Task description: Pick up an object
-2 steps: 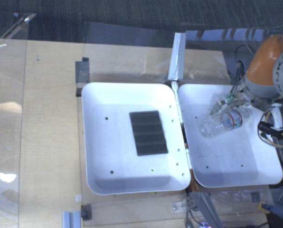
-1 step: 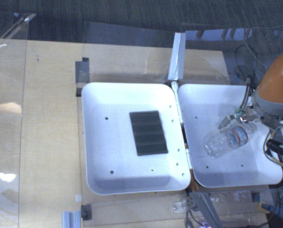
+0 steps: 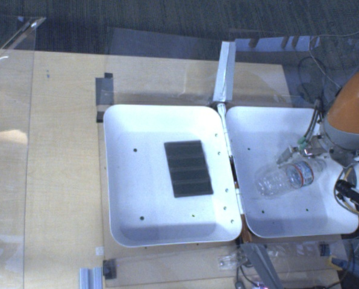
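Observation:
A clear plastic bottle [image 3: 283, 179] lies on its side in the right bin [image 3: 258, 125], its cap end pointing right. My gripper [image 3: 295, 153] hangs just above and beside the bottle's upper right part, below the arm's orange band [image 3: 350, 107]. Nothing can be seen held in it. A dark ribbed rectangular block [image 3: 188, 168] lies flat in the middle of the left bin [image 3: 131, 131].
A metal divider post [image 3: 224, 71] stands behind the seam between the two bins. Cables [image 3: 351, 191] bunch at the right bin's right edge beside the arm. Wooden benchtop [image 3: 47, 161] stretches to the left of the bins.

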